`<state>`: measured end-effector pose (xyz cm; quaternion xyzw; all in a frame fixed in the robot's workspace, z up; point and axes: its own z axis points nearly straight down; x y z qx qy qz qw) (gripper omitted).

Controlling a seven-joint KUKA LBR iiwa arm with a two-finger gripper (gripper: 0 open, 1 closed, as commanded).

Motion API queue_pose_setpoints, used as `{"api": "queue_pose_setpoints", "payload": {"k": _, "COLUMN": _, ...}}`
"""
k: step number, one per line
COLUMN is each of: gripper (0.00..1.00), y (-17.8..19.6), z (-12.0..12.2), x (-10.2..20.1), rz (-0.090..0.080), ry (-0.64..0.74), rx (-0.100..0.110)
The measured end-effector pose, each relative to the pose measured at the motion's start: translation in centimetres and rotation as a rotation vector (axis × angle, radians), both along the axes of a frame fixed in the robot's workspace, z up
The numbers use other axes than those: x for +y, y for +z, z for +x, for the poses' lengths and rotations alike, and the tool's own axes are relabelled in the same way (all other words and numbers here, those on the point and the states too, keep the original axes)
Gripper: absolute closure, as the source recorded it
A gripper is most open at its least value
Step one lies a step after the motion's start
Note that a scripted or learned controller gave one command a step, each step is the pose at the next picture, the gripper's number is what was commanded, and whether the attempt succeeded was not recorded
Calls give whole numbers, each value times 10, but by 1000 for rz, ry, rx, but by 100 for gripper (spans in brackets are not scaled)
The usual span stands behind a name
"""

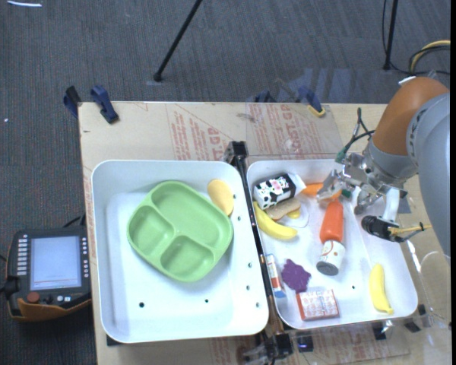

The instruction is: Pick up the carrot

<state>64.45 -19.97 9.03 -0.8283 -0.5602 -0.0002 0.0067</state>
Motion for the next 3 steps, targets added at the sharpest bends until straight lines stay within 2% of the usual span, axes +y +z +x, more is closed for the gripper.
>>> {"api": "queue_pose_setpoints", "payload": {"k": 1, "gripper": 0, "y": -7, "z": -4, "x": 13, "rz": -6, "ry": -346, "rx": 16}}
{"api": "queue_pose_setpoints", "payload": {"k": 2, "gripper": 0, "y": -7, "z": -7, "x": 26, "rz": -2, "ry": -637, "rx": 22}}
{"api": "queue_pose_setpoints", "payload": {"k": 3, "gripper": 0, "y": -6, "z": -13, "x": 37, "rz": -12, "ry": -982, "rx": 12}}
